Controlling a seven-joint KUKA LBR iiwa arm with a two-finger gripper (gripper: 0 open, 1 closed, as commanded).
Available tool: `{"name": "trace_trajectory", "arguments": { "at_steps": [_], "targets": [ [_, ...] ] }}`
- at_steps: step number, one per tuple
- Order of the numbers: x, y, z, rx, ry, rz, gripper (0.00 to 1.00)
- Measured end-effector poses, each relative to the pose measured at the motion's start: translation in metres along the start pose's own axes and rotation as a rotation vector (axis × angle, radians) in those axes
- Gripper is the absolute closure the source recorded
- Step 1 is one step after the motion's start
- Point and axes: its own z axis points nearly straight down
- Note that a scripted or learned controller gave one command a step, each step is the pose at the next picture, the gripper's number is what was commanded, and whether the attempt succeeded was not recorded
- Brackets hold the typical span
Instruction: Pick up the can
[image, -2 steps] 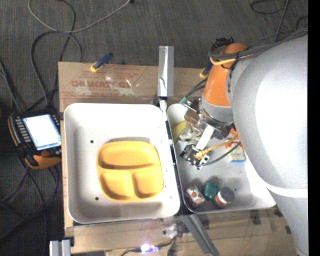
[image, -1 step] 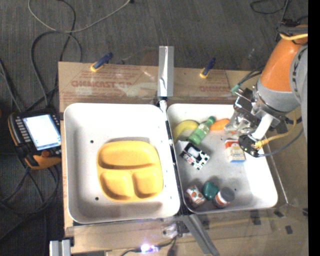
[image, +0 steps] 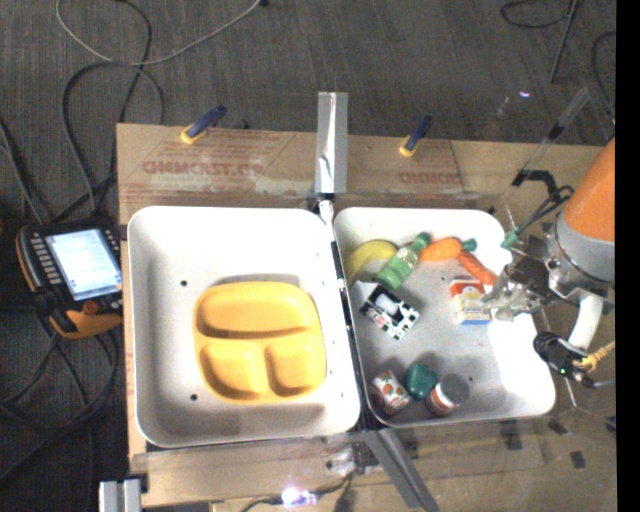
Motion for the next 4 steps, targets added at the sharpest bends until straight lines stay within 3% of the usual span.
{"name": "trace_trajectory", "arguments": {
  "at_steps": [1, 2, 3, 4],
  "targets": [
    [-0.041, 0.021, -0.058, -0.002, 0.001, -0.18, 1.0],
    [0.022, -0.028, -0.024, 0.0, 0.002, -0.357, 1.0],
    [0.022, -0.028, -0.024, 0.0, 0.003, -0.358, 0.0],
    [0.06, -0.033, 0.108, 0.001, 0.004, -0.574, 0.0]
  ]
}}
